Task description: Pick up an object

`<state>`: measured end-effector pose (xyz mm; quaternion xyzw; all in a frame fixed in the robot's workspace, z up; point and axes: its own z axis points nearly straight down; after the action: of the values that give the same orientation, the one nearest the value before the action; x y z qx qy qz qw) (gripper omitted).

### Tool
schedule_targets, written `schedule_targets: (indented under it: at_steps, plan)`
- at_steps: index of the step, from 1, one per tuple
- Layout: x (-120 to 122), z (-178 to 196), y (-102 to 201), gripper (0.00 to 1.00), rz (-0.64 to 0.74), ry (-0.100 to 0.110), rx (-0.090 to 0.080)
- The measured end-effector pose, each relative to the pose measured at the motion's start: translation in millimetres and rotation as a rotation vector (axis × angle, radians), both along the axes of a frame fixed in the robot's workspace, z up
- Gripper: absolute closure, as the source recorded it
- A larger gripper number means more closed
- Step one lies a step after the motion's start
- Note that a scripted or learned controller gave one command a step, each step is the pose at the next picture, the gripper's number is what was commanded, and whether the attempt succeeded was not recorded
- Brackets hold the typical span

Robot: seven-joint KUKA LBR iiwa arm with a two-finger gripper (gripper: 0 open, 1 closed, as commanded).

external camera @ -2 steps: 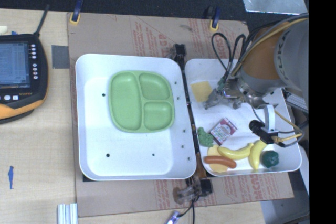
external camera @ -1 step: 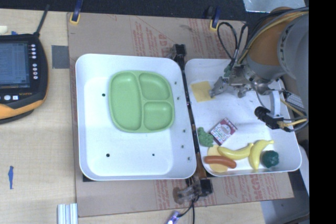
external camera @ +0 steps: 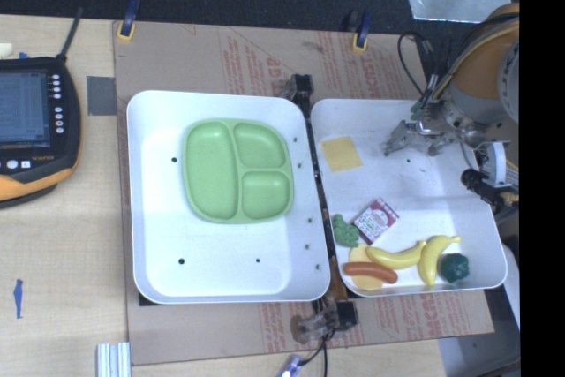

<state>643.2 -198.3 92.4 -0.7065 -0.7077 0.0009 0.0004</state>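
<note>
The tabletop (external camera: 71, 260) carries a brown cardboard sheet (external camera: 221, 57) bearing two white bins. The left bin (external camera: 159, 269) holds a green divided plate (external camera: 237, 170). The right bin (external camera: 481, 221) holds a yellow square (external camera: 342, 154) near its far left, and along its near edge a small red packet (external camera: 375, 220), two bananas (external camera: 415, 254), a sausage (external camera: 371, 272), a dark green item (external camera: 455, 268) and a green leafy piece (external camera: 344, 231). The arm (external camera: 485, 75) reaches over the right bin's far right. The gripper (external camera: 422, 137) hangs above bare bin floor; whether its jaws are spread cannot be told. A teach pendant (external camera: 31, 124) lies left.
</note>
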Motion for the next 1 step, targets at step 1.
schedule_targets:
  at_steps: [1]
  plan:
    - [-69.6,-1.0,82.7,0.00,0.005,0.004,0.001]
